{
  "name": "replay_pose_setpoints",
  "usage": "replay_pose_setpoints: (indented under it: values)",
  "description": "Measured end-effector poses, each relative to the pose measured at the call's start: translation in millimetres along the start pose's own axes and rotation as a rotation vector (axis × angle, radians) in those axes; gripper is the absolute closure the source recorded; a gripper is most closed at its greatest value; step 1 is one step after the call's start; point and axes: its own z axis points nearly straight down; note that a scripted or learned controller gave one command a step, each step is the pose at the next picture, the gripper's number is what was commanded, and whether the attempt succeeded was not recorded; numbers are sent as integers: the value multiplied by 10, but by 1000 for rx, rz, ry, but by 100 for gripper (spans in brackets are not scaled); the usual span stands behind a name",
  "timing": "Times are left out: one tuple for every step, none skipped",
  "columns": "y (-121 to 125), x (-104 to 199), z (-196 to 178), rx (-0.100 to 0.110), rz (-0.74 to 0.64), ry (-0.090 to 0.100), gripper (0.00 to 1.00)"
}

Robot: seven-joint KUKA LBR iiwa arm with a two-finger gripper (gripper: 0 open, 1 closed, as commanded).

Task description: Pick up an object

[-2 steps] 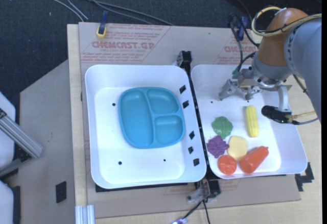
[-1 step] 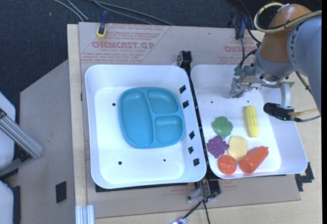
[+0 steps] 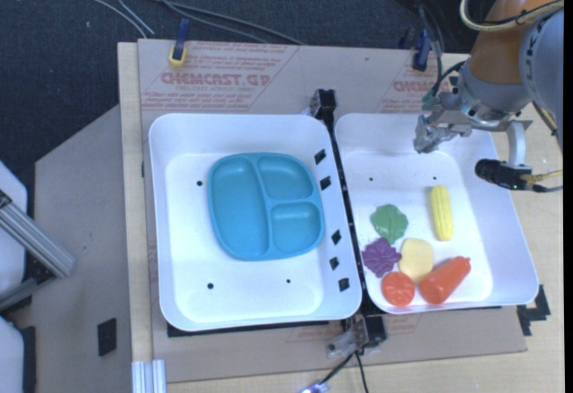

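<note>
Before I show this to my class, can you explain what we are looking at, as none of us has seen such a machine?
One camera looks down at a slant on a bench. The grey arm with the orange band is a robot; its gripper hangs over the far end of the right bin. That bin holds toy food: a corn cob, a green leaf, purple grapes, a yellow piece, a tomato and a carrot. The left bin holds a blue divided plate. Nothing shows between the gripper's fingers.
</note>
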Motion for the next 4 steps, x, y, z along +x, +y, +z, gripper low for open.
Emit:
replay_pose_setpoints:
  values:
    - [-43,39,-463,1,0,1,100]
    - [61,86,-1036,-1,-1,0,100]
    - [-12,609,-925,8,-3,3,100]
    - [-162,1011,-941,8,-2,2,100]
